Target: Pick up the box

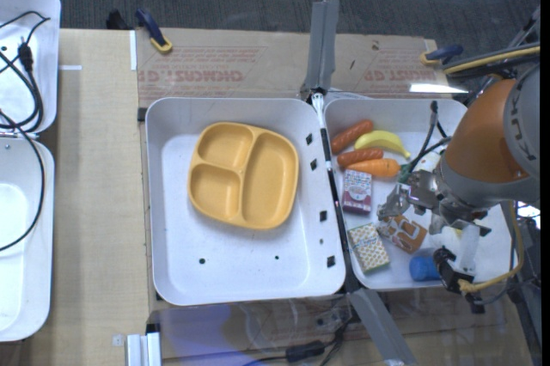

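Rt bin [427,111]: pincer [402,210] over box [357,192], food nearby.

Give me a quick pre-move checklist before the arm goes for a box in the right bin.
1. Target unambiguous: not ok. Two boxes, a red-and-white box and a green patterned box.
2. End effector above right bin: ok.
3. End effector over a box: not ok; it sits beside both, above a brown item.
4. Boxes unobstructed from above: ok.
5. Neighbours crowding: carrot close above the red-and-white box, blue object beside the green one: cannot tell.
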Robot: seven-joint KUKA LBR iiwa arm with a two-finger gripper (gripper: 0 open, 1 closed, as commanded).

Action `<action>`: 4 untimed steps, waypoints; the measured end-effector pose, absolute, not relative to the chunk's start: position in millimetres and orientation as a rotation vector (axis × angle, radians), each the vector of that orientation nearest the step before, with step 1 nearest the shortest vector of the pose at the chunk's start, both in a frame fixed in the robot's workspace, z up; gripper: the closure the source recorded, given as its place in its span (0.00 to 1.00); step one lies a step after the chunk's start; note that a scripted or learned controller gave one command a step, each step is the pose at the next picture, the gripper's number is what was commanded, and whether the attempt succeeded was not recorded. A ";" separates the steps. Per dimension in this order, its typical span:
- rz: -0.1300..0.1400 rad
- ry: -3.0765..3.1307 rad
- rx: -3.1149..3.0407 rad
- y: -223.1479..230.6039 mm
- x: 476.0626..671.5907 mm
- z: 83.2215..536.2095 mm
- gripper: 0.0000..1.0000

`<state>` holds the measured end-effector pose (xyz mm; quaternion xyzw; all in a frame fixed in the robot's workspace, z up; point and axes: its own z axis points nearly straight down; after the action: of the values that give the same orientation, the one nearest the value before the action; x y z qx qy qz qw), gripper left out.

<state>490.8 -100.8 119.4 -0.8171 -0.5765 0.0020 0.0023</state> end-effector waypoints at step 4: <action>-0.002 -1.508 -2.760 -97.3 498.4 100.6 0.00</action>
<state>498.4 -97.3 100.6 -0.8775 -0.4795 -0.0007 -0.0020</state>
